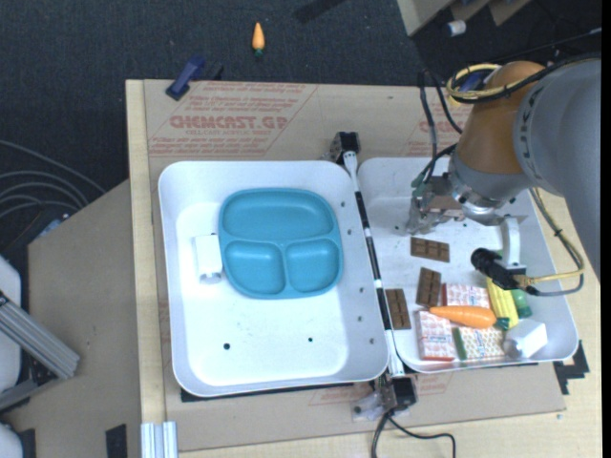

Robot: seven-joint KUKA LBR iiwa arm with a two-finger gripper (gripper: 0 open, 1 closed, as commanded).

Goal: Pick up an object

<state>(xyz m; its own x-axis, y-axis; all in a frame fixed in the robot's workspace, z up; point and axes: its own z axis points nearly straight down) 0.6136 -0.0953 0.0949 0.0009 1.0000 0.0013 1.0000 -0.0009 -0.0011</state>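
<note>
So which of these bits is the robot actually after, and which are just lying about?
For the job, in the right bin:
- gripper
- chocolate bars
- carrot
- corn cob
- wafer packets

Just lying about:
- blue divided plate in the left bin
- small white block
- small carrot on the floor
- blue clip

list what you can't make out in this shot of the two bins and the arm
- Claw: small and blurred in the camera view, under the wrist; open or shut, cannot tell.
- Right bin: its far right side is hidden by the arm.
- Printed packets: lettering too small to read, partly covered by the toy carrot.
- Small white item beside the blue divided plate: too small to identify.
</note>
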